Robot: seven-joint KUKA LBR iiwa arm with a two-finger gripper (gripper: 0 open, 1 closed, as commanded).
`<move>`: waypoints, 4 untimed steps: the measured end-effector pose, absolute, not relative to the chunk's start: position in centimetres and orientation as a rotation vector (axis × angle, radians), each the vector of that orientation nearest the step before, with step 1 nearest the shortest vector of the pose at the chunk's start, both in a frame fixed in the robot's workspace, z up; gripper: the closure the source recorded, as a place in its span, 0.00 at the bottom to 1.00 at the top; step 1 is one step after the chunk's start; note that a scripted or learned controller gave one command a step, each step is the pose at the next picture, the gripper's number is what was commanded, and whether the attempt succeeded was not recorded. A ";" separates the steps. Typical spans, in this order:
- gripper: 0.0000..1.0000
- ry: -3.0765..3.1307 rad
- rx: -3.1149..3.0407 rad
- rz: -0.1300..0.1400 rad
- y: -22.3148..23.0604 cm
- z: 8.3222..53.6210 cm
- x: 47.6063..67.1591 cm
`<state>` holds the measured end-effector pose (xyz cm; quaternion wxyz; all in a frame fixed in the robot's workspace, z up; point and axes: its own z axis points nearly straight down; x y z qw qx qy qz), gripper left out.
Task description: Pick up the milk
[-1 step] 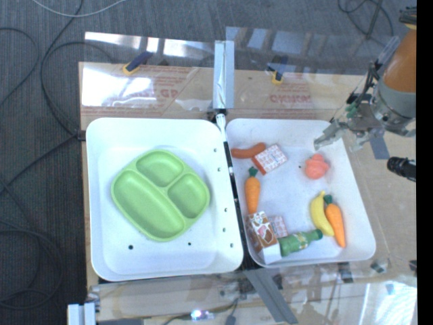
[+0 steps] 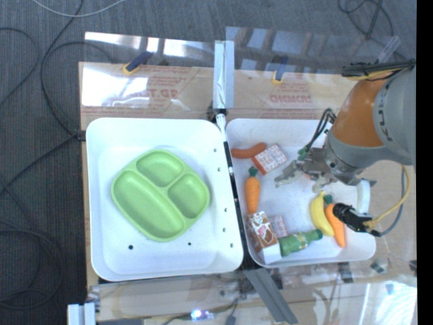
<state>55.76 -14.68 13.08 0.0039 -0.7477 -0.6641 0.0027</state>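
Note:
The milk is a small carton with a red-brown printed face and a white end. It lies on its side near the front left corner of the right bin. My gripper hangs over the middle of that bin, up and to the right of the carton and apart from it. Its fingers are spread open over the bare bin floor with nothing between them. The grey arm with its orange band comes in from the right.
The right bin also holds a green bottle right beside the milk, an orange carrot, a sausage, a red checked box, a banana and another carrot. A green divided plate sits in the left bin.

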 end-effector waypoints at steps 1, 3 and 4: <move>0.00 -1.965 -2.466 -0.004 -10.7 9.0 53.2; 0.00 -2.285 -2.176 -0.007 -9.9 9.0 48.8; 0.00 -2.627 -1.752 -0.003 -10.2 9.0 48.8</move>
